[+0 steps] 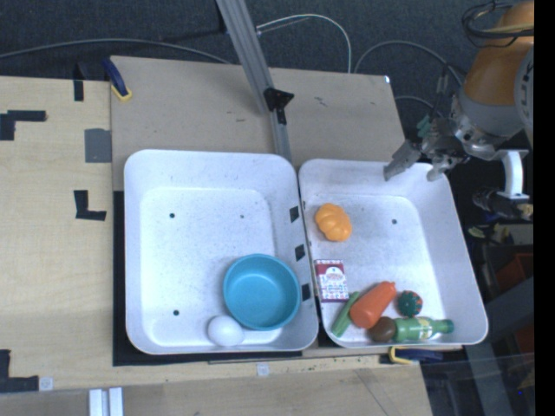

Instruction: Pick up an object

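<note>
Tool: your tool (414, 165) hangs over the far right corner of the right bin (451, 224), its two grey fingers spread apart with nothing between them.
Arm: the arm (496, 76) comes in from the right, orange band above the wrist.
Right bin contents: you have an orange lumpy toy (333, 221) near the far left side, alone on bare floor. A small red-and-white box (330, 280) lies flat by the left wall. At the near edge a carrot (373, 304), a green pod (343, 315), a red-green ball (409, 302) and a green bottle (422, 327) crowd together, touching or nearly so.
Left bin contents: the left bin (173, 189) holds a blue bowl (260, 290), upright, round and smooth, with a white ball (225, 329) just beside it at the near wall.
Obstacles: a grey pole (250, 50) slants across the counter (191, 102) to the seam between the bins.
Surfaces: both bins are shallow, white and speckled, with rounded corners.
</note>
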Motion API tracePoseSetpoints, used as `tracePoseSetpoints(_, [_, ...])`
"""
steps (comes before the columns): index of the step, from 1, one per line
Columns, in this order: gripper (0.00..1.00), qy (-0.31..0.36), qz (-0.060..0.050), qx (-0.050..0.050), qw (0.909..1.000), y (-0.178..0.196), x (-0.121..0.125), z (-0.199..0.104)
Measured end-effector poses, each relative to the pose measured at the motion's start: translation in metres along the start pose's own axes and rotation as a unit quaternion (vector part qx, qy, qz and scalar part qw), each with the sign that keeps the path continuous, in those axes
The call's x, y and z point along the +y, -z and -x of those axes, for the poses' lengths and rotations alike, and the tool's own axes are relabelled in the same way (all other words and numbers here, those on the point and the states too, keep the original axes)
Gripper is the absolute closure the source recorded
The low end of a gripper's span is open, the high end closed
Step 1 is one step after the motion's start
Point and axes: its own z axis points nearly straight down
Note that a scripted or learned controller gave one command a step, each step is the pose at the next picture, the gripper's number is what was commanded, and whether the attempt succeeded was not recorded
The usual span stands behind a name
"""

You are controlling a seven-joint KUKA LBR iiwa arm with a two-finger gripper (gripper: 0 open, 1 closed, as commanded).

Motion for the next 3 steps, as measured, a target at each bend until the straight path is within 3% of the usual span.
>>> tracePoseSetpoints(1, [0.0, 0.0, 0.0, 0.0, 1.0, 0.0, 0.0, 0.0])
tracePoseSetpoints(3, [0.0, -0.001, -0.003, 0.0, 1.0, -0.12, 0.004, 0.008])
